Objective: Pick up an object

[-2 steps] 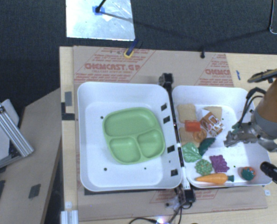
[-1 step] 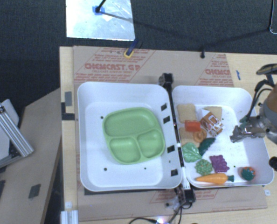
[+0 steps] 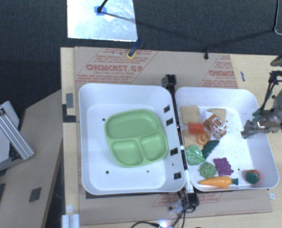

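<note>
My end effector (image 3: 249, 129) hovers at the right bin's (image 3: 262, 148) three o'clock edge, grip state unclear, toy food (image 3: 208, 148) at nine o'clock.

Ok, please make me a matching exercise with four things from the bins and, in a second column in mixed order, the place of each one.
Things:
1. green tray
2. carrot
3. grapes
4. end effector

Places:
A. near the front edge of the right bin
B. over the right side of the right bin
C. in the left bin
D. just behind the carrot

Pairs: 1-C, 2-A, 3-D, 4-B
</note>
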Controlling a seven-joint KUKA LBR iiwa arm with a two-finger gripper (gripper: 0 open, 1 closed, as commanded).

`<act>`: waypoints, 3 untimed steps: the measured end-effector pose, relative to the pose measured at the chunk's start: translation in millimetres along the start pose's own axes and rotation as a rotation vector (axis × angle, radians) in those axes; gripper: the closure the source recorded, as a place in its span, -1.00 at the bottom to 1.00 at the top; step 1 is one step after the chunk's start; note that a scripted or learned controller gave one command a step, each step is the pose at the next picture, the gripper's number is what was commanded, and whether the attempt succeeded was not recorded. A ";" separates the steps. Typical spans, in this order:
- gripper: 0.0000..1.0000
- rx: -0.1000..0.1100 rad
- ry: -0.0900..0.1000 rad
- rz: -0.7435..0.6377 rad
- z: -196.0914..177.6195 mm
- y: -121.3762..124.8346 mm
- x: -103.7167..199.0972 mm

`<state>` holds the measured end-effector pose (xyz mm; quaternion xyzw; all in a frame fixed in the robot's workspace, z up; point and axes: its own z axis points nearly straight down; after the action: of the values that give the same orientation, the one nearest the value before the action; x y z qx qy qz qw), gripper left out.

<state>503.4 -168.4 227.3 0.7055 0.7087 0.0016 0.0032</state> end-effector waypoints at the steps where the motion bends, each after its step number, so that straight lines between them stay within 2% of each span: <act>1: 1.00 0.002 0.002 -0.004 -8.1 37.9 44.7; 2: 1.00 0.003 0.003 -0.005 -7.0 68.4 87.4; 3: 1.00 0.003 0.003 -0.005 8.1 114.3 120.5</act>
<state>617.2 -47.5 219.7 0.7039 0.7103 0.0016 0.0012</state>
